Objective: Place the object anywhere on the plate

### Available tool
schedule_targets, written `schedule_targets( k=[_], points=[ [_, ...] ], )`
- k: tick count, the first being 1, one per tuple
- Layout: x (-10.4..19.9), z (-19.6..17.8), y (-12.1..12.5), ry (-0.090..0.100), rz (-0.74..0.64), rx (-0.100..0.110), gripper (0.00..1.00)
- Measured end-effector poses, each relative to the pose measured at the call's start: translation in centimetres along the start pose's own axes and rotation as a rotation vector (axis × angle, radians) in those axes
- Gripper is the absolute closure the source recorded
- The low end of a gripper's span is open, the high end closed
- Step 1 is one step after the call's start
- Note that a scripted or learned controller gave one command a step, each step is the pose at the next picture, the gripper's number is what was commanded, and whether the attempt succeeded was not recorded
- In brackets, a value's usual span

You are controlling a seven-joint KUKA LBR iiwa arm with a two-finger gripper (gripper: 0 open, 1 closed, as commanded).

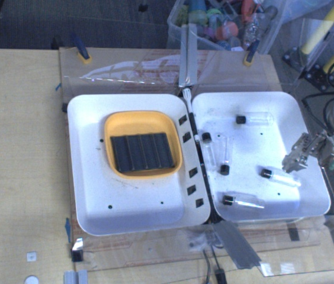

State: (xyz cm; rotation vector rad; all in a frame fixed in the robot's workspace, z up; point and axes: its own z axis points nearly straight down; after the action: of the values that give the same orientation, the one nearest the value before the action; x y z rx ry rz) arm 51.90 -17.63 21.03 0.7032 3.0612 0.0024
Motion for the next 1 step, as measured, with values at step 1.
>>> schedule_targets(
  k=[1],
  points=[
    [0.14, -0.36, -5.35, -0.001, -0.15, 0.0, 1.0]
  ],
)
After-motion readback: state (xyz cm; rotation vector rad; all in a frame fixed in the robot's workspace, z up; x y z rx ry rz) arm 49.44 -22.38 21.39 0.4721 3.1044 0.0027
